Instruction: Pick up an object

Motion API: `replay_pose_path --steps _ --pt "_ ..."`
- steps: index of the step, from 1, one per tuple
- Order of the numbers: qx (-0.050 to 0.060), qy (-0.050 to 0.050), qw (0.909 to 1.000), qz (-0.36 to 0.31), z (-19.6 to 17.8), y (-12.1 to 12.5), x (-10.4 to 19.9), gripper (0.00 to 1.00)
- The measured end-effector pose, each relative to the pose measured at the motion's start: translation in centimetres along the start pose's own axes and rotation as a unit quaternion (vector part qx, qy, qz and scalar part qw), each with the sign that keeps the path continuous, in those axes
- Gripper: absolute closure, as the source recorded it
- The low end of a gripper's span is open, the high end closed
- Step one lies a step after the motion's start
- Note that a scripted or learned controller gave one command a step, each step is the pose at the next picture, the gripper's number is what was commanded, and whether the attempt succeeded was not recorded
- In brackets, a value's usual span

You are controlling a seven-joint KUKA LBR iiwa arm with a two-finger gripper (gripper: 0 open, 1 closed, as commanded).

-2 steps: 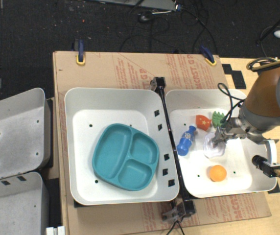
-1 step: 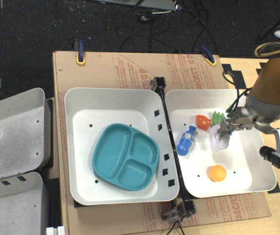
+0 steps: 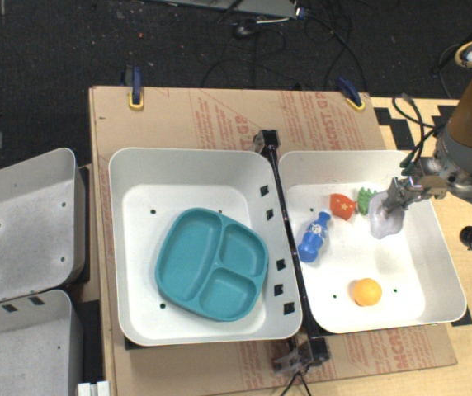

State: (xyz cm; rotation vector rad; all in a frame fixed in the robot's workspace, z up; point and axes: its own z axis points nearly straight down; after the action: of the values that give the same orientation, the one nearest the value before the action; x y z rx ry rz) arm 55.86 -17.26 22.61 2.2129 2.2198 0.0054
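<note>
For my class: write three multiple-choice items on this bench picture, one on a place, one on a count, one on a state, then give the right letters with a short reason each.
1. Where does the teal divided plate lie? A left bin B right bin C on the cardboard
2. How many compartments has the plate? A two B three C five
3. How does the blue bottle stand? A upright B on its side C on the plate

Key: 1 A, it rests in the left bin. 2 B, one long section and two smaller. 3 B, it lies flat in the right bin.
</note>
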Motion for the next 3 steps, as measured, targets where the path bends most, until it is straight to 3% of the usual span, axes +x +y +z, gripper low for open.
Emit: replay_pose_path --steps 1,3 --pt "0.001 0.000 1.0000 0.000 -4.5 0.8 0.2 1.00" --pt "0.004 0.003 1.0000 -0.003 -2.4 2.6 11.7 1.00"
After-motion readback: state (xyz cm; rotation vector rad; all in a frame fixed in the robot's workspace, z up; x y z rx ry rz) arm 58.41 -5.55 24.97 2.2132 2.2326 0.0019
